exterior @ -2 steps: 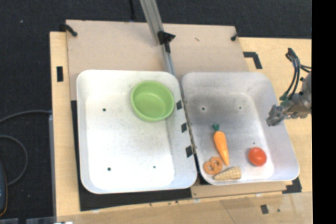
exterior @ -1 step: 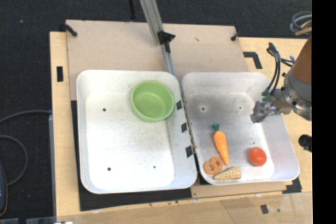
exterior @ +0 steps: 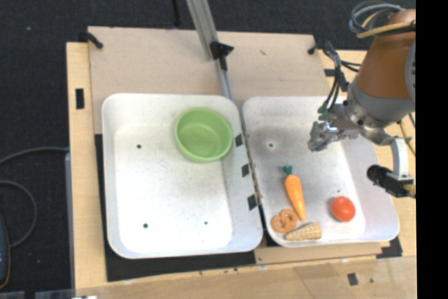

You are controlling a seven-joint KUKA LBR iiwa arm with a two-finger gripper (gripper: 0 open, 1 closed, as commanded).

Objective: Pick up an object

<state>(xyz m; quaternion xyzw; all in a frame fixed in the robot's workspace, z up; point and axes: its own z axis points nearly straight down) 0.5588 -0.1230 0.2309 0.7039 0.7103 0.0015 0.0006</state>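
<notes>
An orange carrot point(exterior: 295, 195) with a green top lies in the right bin point(exterior: 276, 124), pointing toward the front. A red tomato point(exterior: 342, 209) sits to its right. Near the front rim are a brown pretzel point(exterior: 283, 220) and a pale corn cob point(exterior: 304, 232). In the left bin point(exterior: 133, 185) stands a green bowl point(exterior: 203, 134), near its back right corner. My gripper point(exterior: 319, 138) hangs over the back half of the right bin, above and right of the carrot, with nothing seen in it.
A slanted metal rail point(exterior: 199, 7) runs from the top of the view down to the gap between the bins. The bins rest on a wooden bench point(exterior: 154, 59) with dark floor around it.
</notes>
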